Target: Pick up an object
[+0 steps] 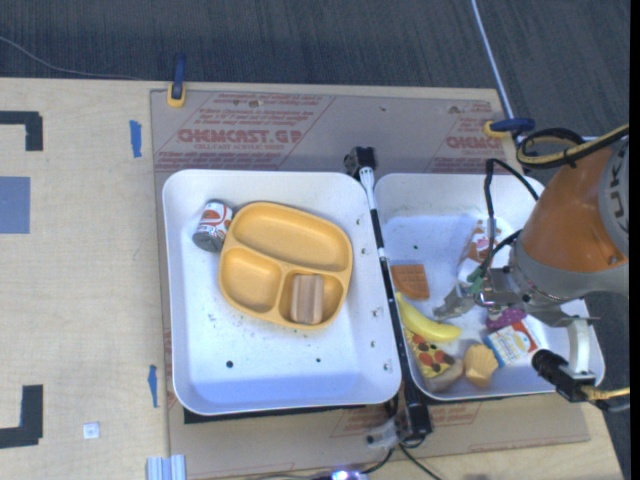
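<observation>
My gripper [463, 301] hangs low in the right bin [440, 226], just right of a yellow banana [427, 323] and below an orange-brown cracker square [410, 280]. Nothing visibly sits in its grasp. Close by lie a purple piece [505, 319], a small white carton with red print [512, 343], a yellow-orange block [481, 364] and a pizza-slice toy [433, 358]. A red and white packet [482, 240] lies farther back, partly behind the arm's cable.
The left bin [280, 373] holds a yellow divided tray [285, 261] with a brown block [307, 298] in one compartment, and a small can [211, 225] at its back left. The orange-banded arm [575, 233] covers the right bin's right side.
</observation>
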You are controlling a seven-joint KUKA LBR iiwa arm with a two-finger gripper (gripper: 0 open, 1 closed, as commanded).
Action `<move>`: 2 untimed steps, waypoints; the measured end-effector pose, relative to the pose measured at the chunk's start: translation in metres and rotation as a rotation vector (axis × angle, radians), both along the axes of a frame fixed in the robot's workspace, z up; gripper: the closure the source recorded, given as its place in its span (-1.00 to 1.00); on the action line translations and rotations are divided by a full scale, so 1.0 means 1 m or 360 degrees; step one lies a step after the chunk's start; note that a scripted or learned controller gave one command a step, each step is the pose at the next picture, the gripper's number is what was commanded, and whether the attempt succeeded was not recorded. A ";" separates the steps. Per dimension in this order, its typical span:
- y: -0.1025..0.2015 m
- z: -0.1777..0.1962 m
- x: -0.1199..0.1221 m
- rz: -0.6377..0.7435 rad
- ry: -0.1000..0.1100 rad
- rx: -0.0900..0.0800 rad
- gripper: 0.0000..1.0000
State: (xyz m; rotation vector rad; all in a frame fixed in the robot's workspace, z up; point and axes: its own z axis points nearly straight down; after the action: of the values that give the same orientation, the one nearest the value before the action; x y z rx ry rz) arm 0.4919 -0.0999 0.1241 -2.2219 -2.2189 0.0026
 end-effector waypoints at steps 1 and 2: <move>0.008 -0.030 -0.006 0.0004 -0.0031 0.0009 -1.00; 0.007 -0.030 -0.005 0.0007 -0.0032 0.0012 -1.00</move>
State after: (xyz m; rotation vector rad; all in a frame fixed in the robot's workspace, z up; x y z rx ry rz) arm 0.4867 -0.0929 0.0941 -2.2233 -2.2302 -0.0284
